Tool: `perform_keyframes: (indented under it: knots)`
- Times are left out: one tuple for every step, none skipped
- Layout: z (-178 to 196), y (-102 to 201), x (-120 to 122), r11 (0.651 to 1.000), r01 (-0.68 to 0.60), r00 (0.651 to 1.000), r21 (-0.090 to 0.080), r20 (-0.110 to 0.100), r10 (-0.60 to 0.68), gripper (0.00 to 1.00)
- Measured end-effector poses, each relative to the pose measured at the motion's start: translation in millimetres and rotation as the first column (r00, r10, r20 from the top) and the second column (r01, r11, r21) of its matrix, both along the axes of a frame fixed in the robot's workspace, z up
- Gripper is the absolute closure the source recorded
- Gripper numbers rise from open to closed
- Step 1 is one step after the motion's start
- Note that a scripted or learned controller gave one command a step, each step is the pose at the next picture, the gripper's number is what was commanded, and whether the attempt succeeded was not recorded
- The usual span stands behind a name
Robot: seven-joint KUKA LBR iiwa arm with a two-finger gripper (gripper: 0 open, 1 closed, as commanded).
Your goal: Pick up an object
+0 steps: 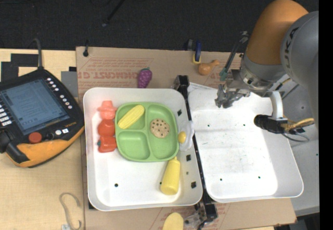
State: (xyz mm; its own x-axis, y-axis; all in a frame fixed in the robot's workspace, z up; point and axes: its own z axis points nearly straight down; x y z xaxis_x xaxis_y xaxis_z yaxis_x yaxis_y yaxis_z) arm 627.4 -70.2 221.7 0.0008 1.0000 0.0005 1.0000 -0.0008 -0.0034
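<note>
From my station I see the gripper (pixel 227 98) hanging over the far left corner of the right bin (pixel 244 171), close to that bin's back wall. Its dark fingers point down, but they blur together at this size — I cannot tell whether they are apart or closed, and I see nothing between them.

The objects sit in the left bin (pixel 132 192). A green divided plate (pixel 136 147) lies near the middle, with a yellow corn cob (pixel 130 116) in 1 compartment and a brown cookie (pixel 159 128) in another. A red and pink toy figure (pixel 106 126) touches the plate's left edge. A yellow bottle (pixel 170 176) lies just beside the plate's near right corner, tilted.

Outside the bins, a purple grape bunch (pixel 144 77) and an orange duck-shaped toy (pixel 207 67) rest on the cardboard (pixel 114 70) behind them — well apart from each other.
</note>
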Motion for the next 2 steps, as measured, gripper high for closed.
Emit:
perform_keyframes:
  knots:
    - [16.3,-3.9,8.6,1.000,-0.006,1.000,0.000,0.003,0.006,1.00]
    - [-1.2,-6.4,14.9,1.000,-0.006,1.000,-0.001,0.000,0.006,1.00]
